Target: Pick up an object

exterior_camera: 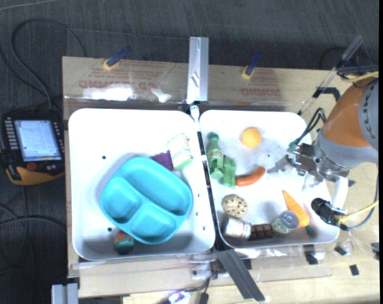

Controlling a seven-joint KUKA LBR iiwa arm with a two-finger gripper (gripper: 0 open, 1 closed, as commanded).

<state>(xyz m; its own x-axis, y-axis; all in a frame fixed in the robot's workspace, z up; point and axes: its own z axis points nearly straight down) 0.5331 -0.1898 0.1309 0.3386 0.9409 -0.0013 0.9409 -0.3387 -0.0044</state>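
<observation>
- The end effector is at the right side of the frame, over the right bin; I cannot tell its state.
- An orange ball lies to its upper left.

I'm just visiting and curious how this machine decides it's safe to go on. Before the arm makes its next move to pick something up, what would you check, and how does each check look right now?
1. Gripper is over the right bin: ok, it sits at the bin's right side.
2. Fingers open: cannot tell; too small and blurred.
3. Already holding something: cannot tell.
4. A target lies close by: ok; the orange carrot and the orange ball are near.
5. Target stands free: ok for the ball; the carrot lies beside a small jar.
6. Left bin items, such as the blue tray, are out of the way: ok.
</observation>
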